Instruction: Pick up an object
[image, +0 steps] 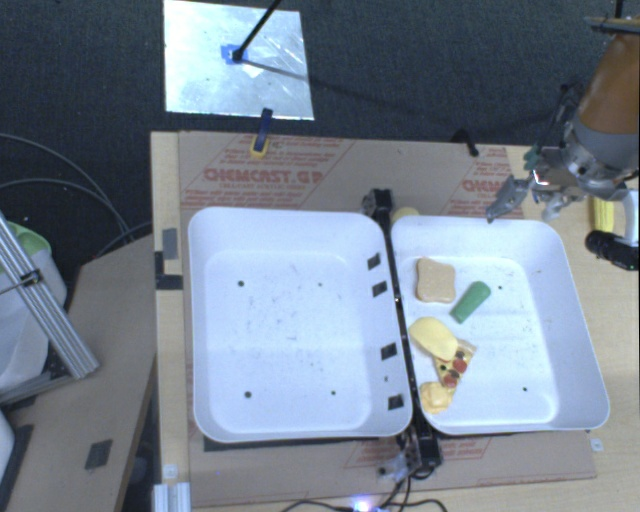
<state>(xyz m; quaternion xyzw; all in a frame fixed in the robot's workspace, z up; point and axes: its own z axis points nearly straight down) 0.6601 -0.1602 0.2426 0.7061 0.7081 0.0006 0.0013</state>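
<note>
The right bin (560, 300) holds several small objects. A tan bread-like slice (435, 280) lies near the bin's far left, and a green cylinder (470, 301) rests just to its right. Below them are a yellow banana-shaped piece (432, 337), a small item with red bits (456, 368) and another yellow piece (435, 397). My gripper (526, 204) hangs above the far rim of the right bin, up and to the right of the objects. Its fingers are spread open with nothing between them.
The left bin (290, 320) sits beside the right one, with a black divider (395, 320) between them. A metal sheet (238, 60) lies beyond the bench, and a blue and yellow clamp (262, 135) sits at the far edge. An aluminium frame (40, 300) stands at the left.
</note>
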